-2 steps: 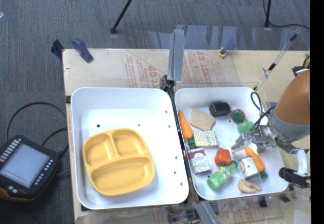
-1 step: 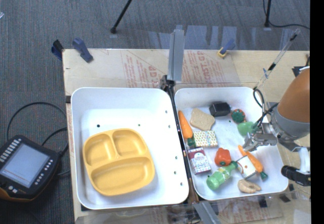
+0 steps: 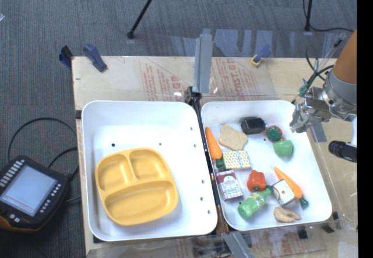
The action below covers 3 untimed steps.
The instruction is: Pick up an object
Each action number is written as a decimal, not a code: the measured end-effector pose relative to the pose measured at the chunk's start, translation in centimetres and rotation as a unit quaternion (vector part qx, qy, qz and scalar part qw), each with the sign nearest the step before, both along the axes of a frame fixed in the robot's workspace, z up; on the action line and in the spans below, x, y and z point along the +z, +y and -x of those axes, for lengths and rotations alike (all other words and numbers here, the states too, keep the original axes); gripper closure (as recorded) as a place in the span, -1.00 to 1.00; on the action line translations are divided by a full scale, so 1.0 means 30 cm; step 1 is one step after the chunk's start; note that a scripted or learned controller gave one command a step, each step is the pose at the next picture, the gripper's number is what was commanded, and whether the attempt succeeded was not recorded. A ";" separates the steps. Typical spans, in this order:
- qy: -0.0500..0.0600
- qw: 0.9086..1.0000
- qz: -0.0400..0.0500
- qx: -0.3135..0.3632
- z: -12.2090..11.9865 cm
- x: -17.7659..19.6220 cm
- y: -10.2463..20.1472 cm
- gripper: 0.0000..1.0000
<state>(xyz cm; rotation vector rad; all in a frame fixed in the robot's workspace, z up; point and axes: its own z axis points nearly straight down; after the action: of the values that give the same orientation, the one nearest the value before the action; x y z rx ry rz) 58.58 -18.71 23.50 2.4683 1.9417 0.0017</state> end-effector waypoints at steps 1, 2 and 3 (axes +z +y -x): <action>0.005 0.999 -0.002 0.054 -0.059 -0.031 0.218 1.00; 0.001 0.998 0.001 -0.064 -0.099 0.418 0.187 1.00; 0.010 0.996 0.000 -0.088 -0.191 0.064 0.211 1.00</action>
<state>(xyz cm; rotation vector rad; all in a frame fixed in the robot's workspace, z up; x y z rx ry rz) 64.31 -12.37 25.43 2.6404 1.7244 -0.0225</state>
